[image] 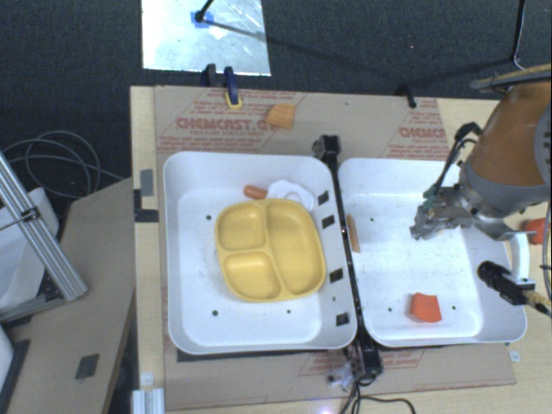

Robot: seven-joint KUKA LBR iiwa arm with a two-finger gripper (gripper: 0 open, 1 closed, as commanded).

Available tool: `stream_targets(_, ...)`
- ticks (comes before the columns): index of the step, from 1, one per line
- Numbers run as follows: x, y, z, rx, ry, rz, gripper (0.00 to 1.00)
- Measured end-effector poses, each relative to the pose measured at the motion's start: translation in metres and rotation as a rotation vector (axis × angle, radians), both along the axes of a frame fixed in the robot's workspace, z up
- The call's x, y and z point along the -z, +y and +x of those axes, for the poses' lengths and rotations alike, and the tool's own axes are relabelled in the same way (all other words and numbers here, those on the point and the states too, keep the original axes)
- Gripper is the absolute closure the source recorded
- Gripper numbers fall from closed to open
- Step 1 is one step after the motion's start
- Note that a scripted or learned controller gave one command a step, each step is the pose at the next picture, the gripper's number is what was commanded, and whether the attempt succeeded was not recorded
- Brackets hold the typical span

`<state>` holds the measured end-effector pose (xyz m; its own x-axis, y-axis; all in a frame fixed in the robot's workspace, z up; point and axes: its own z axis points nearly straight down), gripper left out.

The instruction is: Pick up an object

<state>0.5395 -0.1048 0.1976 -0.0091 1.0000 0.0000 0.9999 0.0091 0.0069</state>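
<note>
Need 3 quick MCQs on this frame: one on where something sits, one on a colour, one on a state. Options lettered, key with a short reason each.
1. Where does the yellow divided plate lie?
A. in the left bin
B. in the right bin
C. on the bench outside the bins

2. What colour is the block near the front of the right bin?
A. blue
B. orange
C. green

3. How does the gripper stand to the block?
A. it holds the block
B. it presses down on the block
C. it is apart from the block, farther back over the right bin

Key:
1 A: the plate lies on the floor of the left bin.
2 B: the block is plainly orange against the white floor.
3 C: bare white floor shows between the gripper and the block.
</note>
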Motion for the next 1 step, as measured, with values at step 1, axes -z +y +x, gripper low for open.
stream_targets(1, -0.0257, 0.0434, 0.0136, 0.001, 0.003, 0.000, 1.00)
